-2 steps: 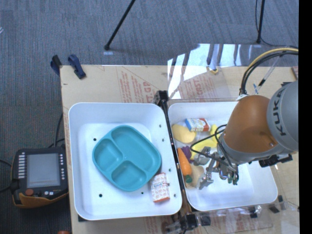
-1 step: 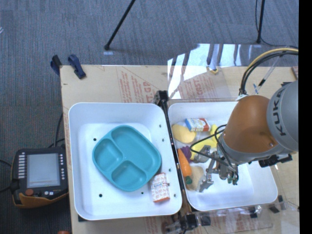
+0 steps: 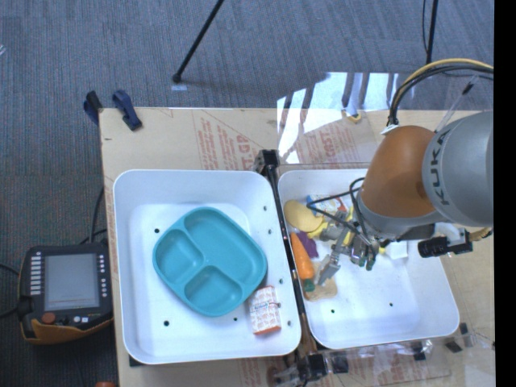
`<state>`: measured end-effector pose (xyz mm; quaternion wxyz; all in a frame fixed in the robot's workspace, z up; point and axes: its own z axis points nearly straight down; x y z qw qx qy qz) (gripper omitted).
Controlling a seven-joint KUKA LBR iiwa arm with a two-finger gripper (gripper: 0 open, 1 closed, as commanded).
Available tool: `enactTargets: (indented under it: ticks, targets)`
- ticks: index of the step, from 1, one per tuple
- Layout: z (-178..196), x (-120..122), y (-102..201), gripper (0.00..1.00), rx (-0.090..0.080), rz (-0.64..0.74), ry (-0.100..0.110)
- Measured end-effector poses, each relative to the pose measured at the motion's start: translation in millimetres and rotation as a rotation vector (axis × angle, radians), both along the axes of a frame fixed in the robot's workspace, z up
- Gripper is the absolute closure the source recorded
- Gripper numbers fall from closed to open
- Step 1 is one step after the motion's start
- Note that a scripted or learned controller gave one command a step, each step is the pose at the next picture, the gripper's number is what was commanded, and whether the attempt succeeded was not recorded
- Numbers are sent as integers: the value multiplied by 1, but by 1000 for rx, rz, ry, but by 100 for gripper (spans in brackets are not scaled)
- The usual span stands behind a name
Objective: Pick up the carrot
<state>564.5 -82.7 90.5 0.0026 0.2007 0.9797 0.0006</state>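
The carrot (image 3: 302,258) is orange and lies lengthwise against the left wall of the right bin (image 3: 403,313). My gripper (image 3: 348,263) hangs just to the right of it, below the orange wrist band. The fingers are spread apart, and the left fingertip (image 3: 329,272) points down close to the carrot's lower end. I see nothing held between them. The gripper is open.
A yellow fruit (image 3: 297,214) and a purple piece (image 3: 310,226) lie just above the carrot, with a beige item (image 3: 322,290) below it. The left bin (image 3: 137,216) holds a teal divided plate (image 3: 210,260) and a small carton (image 3: 264,310). A teach pendant (image 3: 64,285) sits left of the bench.
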Motion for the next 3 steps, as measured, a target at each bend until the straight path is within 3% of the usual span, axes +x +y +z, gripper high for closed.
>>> enactTargets:
  ticks: [1,2,3]
  targets:
    - [0,-10,-1,0,-1,-259,3]
    - [0,12,-2,0,1,-457,3]
    - [1,53,-9,0,2,-782,4]
